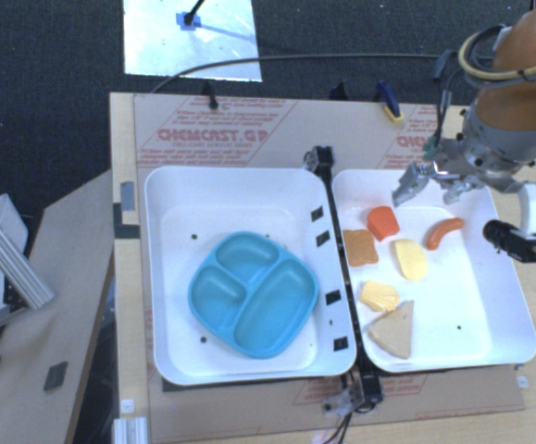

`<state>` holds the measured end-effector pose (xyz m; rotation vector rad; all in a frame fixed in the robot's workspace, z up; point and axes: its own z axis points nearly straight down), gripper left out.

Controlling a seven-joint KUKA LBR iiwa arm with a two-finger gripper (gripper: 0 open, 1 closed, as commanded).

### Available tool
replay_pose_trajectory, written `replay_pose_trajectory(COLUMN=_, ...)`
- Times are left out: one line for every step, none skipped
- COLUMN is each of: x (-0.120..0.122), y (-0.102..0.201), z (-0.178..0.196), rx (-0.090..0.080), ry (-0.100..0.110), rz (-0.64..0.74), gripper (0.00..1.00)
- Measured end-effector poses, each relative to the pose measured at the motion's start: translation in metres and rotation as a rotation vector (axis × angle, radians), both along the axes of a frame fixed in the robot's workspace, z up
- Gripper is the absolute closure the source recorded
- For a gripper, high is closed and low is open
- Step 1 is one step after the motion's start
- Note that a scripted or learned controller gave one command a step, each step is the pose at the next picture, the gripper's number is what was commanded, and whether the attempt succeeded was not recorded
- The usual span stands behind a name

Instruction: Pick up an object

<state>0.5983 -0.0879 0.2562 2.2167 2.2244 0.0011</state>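
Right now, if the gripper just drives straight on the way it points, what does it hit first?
Probably the orange block. The gripper sits over the right bin, tilted down and toward the view's left, and that block lies closest beneath its tip. Depth is unclear from one view; it could land on bin floor beside it.

The arm (517, 72) comes in from the upper right, its orange band above the grey wrist. The claw (431, 185) points down and to the left, with its fingers spread apart, holding nothing.
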Motion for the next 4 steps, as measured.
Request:
replay_pose_trajectory(x=0.000, y=0.000, z=-0.041, rx=0.000, ry=0.002, rz=-0.002, gripper=0.00)
replay_pose_trajectory(x=-0.010, y=-0.002, z=-0.098, rx=0.001, ry=0.005, rz=-0.002, gripper=0.00)
replay_pose_trajectory(x=-0.009, y=-0.004, z=-0.140, rx=0.001, ry=0.003, rz=-0.002, gripper=0.00)
replay_pose_trajectory(x=-0.007, y=-0.005, z=-0.126, rx=0.000, ry=-0.002, rz=-0.002, gripper=1.00)
